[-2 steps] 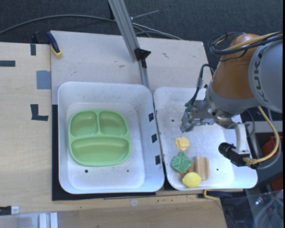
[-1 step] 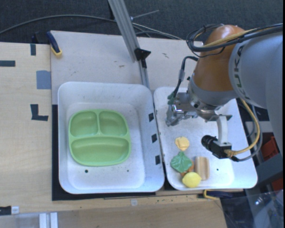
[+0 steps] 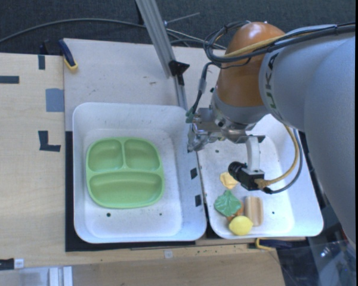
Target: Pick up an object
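No object has been picked up yet, as far as the view shows. The likely candidates lie clustered in the near part of the right shallow white bin [image 3: 286,219]: a small pale-yellow wedge-like piece [image 3: 228,180], a green leaf-shaped toy [image 3: 227,204] just below it, a tan bun-like roll [image 3: 253,211] beside the leaf, and a round yellow lemon-like toy [image 3: 241,225] touching or nearly touching both of those. All four rest on the bin floor; none is lifted.

The end effector [image 3: 196,140] hangs over the far left corner of that bin, close to the ridge where the two bins meet, apart from the cluster. Nothing can be seen in its grasp, and whether it is released or clenched cannot be told from this angle. The grey arm [image 3: 298,82] covers much of the right bin's far side.

In the left shallow white bin [image 3: 137,225] lies a light-green three-compartment plastic plate [image 3: 125,172], flat and untouched. Both bins sit on the pale wooden desk [image 3: 24,177].

By my judgement the whole task is left: moving over a chosen object, descending, closing on it and raising it.
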### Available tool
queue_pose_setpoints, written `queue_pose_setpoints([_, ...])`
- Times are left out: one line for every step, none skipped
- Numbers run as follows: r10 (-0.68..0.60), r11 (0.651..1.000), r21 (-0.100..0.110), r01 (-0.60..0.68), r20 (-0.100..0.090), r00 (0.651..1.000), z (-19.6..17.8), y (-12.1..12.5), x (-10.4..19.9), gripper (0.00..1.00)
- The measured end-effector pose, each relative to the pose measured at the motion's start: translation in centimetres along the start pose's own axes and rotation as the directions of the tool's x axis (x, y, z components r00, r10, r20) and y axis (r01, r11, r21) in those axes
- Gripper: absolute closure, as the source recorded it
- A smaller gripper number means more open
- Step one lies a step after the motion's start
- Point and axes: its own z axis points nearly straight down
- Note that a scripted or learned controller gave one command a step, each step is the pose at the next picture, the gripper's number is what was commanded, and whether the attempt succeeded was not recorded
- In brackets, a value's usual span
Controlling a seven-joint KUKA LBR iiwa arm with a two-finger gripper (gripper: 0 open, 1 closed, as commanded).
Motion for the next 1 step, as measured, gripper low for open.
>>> queue_pose_setpoints([0.002, 1.000, 0.001, -0.002, 0.001, 1.000, 0.99, 2.29, 3.95, 1.00])
